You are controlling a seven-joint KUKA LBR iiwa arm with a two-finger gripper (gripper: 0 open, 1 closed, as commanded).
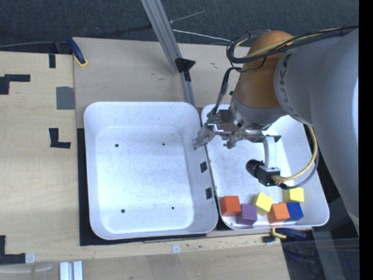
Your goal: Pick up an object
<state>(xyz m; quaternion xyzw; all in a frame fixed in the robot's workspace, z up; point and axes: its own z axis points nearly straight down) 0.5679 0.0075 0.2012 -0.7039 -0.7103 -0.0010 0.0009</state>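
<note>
blocks clustered along near edge of right bin (317, 214): orange block (230, 204), purple block (248, 213), yellow block (264, 202), a second orange block (279, 212), blue block (294, 210), pale yellow block (296, 194). gripper (224, 134) sits at the bin's far left corner by the left bin (93, 156), so blocks lie well toward camera from it. cannot tell the fingers' state; nothing visibly held.

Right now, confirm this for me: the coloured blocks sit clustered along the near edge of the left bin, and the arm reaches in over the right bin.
One thing is wrong: the bin. The camera view shows the coloured blocks clustered along the near edge of the right bin, not the left bin. The rest holds: the arm reaches in over the right bin.
</note>
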